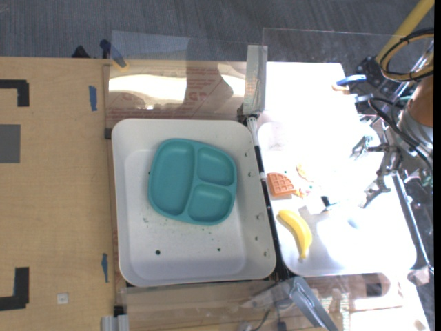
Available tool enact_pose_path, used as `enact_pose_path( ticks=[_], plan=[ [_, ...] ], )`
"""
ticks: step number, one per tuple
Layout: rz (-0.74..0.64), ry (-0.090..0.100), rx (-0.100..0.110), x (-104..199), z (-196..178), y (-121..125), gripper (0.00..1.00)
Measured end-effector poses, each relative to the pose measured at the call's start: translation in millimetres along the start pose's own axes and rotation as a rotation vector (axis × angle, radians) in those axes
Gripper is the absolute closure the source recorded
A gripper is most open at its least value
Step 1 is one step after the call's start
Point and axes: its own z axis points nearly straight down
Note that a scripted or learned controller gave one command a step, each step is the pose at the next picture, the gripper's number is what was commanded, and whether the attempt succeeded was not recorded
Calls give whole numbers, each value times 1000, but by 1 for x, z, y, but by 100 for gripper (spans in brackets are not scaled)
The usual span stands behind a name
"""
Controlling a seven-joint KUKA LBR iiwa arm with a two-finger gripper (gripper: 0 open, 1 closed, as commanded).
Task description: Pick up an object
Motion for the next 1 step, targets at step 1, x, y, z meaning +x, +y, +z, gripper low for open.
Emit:
enact_pose_path(
  ticks=[1],
  plan=[
    [0, 0, 0, 0, 0, 0, 0]
  ],
)
